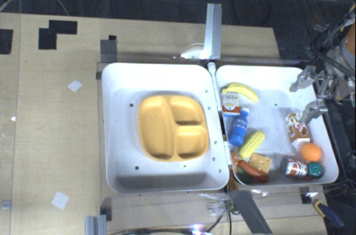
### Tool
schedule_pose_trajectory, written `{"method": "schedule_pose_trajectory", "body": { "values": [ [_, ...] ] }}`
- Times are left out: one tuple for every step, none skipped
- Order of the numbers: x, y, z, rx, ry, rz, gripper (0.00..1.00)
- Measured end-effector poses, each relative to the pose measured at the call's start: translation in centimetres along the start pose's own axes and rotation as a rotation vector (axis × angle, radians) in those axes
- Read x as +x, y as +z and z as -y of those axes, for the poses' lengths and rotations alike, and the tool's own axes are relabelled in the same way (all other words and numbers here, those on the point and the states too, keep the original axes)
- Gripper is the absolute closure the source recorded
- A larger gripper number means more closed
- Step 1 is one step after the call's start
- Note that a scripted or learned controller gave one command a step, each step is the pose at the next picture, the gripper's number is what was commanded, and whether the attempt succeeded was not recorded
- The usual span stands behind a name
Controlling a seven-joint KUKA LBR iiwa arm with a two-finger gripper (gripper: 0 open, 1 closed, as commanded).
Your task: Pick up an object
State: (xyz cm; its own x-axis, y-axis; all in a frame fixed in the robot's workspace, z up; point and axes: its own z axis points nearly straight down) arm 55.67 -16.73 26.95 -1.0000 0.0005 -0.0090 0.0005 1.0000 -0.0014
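Note:
The right bin (272,75) holds several toy foods. Along its left wall lie a banana (241,90), a small carton (230,102), a blue bottle (239,128), a corn cob (251,143), a tan box (260,163) and a red item (250,171). By the right wall are a brown-and-white carton (297,128), an orange (311,151) and a can (302,169). My gripper (307,96) hangs over the bin's upper right, open, with nothing between its fingers. Its lower finger (313,110) is just above the brown-and-white carton.
The left bin (119,117) holds a yellow divided plate (171,126). A metal post (213,28) stands behind the wall between the bins. The arm's cables and wrist crowd the right edge of the bench.

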Motion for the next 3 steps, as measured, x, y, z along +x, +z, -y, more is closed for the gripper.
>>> {"method": "schedule_pose_trajectory", "body": {
  "values": [
    [-2.4,15.2,-1.3,-0.003,0.198,-0.012,0.00],
    [2.9,17.9,-1.7,0.001,0.060,0.009,0.00],
    [3.4,18.0,3.9,0.002,0.338,0.007,0.00]
  ]
}}
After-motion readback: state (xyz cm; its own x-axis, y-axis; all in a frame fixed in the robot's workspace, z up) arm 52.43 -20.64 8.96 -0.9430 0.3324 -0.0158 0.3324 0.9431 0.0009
